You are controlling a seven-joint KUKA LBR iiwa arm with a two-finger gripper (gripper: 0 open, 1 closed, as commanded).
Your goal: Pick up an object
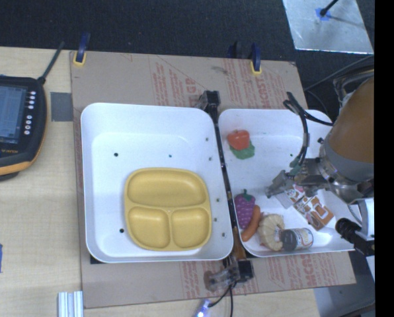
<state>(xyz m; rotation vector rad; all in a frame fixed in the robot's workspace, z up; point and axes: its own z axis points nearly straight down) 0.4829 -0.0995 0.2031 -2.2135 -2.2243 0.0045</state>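
In the right bin lie several toy foods. A red tomato on a green leaf sits at the back left. Purple grapes, an orange carrot, a beige bagel and a small can crowd the front. A printed snack packet lies at the right. My gripper hangs over the middle right of this bin, just left of the packet and above the bagel. It is open, with nothing between its fingers.
The left bin holds a yellow divided plate. A pendant with a screen rests on the bench at the far left. Cables loop over the right bin's back corner. The arm's orange band stands at the right.
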